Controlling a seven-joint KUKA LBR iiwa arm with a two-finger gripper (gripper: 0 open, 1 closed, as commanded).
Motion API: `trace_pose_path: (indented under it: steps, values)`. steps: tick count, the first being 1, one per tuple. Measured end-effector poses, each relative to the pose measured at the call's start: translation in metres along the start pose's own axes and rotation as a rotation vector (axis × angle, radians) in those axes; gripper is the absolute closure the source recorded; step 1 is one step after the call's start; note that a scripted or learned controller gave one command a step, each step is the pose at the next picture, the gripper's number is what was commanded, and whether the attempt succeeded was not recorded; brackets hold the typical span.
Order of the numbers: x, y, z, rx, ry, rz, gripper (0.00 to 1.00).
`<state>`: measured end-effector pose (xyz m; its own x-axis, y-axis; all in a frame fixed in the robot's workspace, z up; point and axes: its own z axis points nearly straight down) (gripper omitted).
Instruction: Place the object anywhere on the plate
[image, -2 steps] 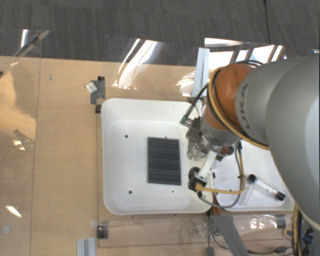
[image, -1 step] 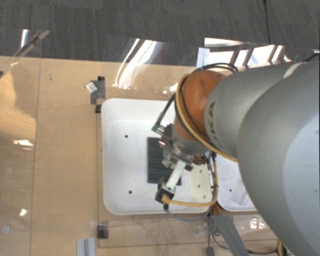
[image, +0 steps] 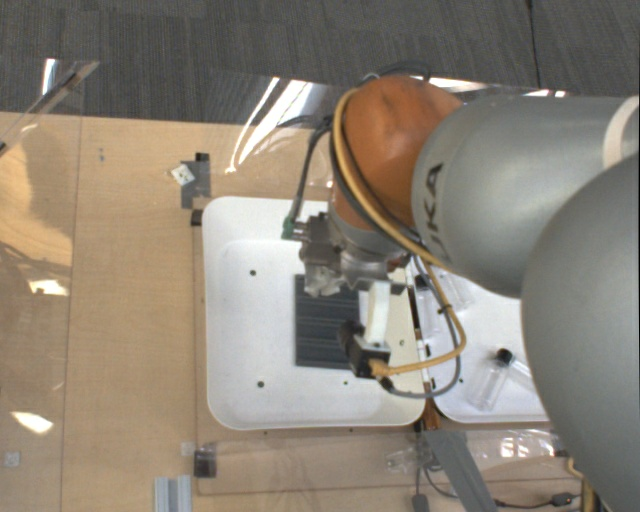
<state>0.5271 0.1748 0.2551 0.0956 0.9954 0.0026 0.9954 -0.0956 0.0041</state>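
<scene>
wooden desk, two bins, claw low over a dark slab

dark grey carpet runs along the far edge, and below it a pale wooden desk carries two shallow white bins. over everything hangs the arm, grey with an orange band, coming in from the right and covering much of the right bin. the left bin lies mostly bare, and the claw is down inside it near its right side.

directly under and just left of the claw sits a dark ribbed rectangular slab, flat on the bin floor, its long axis running from the far side toward the near side. whether this slab is the plate or the object to be moved cannot be told. whether the claw is spread or pressed together cannot be told either, since the wrist hides the tips.

right of the claw, in the right bin, lies a small clear bottle with a dark cap, well apart from the slab. my judgement: if the bottle is the object, the coming move turns on carrying it leftward to the slab.
</scene>
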Motion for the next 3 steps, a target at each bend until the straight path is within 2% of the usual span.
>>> trace_pose_path:
  steps: [1, 2, 3]
  values:
    - [0.037, 0.036, 0.000, 0.002, -0.002, 0.133, 1.00]
    - [0.042, -0.041, 0.164, -0.006, 0.009, 0.177, 1.00]
    - [-0.016, -0.037, 0.033, -0.001, 0.000, -0.022, 1.00]
